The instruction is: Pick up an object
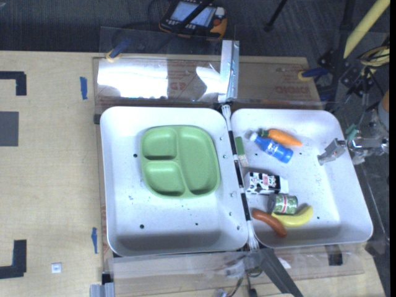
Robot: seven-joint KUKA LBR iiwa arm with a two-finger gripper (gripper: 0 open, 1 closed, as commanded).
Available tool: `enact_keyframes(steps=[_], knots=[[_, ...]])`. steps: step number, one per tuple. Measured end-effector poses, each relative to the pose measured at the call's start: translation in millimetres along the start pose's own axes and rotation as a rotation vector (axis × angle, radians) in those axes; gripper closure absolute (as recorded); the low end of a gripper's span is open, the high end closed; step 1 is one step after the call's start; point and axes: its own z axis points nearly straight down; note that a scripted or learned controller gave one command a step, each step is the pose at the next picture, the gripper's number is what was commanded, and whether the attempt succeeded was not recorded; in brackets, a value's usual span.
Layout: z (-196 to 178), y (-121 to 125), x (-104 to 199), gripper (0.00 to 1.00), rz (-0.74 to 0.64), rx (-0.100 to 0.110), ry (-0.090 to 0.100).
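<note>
Camera view: we look down on two white bins side by side on the bench.
Left bin (117, 184): it carries a green divided plate (180, 160) near its middle.
Right bin (346, 184): it holds all the loose objects, gathered toward its left half.
Gripper (332, 151): we see it at the right edge of the right bin, low over the rim, pointing left into the bin; nothing lies between its fingers, and we cannot tell whether they are spread or closed.
Carrot (283, 137): upper middle of the right bin, touching the blue bottle (272, 148) just below it; both lie left of the gripper, near it but apart.
Black-and-white carton (265, 182): centre-left of the bin, lower left of the gripper.
Green can (283, 203): just under the carton, on its side.
Banana (298, 216): curled against the can at the lower part of the bin, below and left of the gripper.
Red sausage (270, 221): lowest left, touching the banana's end, farthest from the gripper.
</note>
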Motion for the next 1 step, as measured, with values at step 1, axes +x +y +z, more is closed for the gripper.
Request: enact_keyframes(steps=[1], knots=[[19.9, 71.6, 24.0, 0.0, -0.084, -0.004, -0.003]])
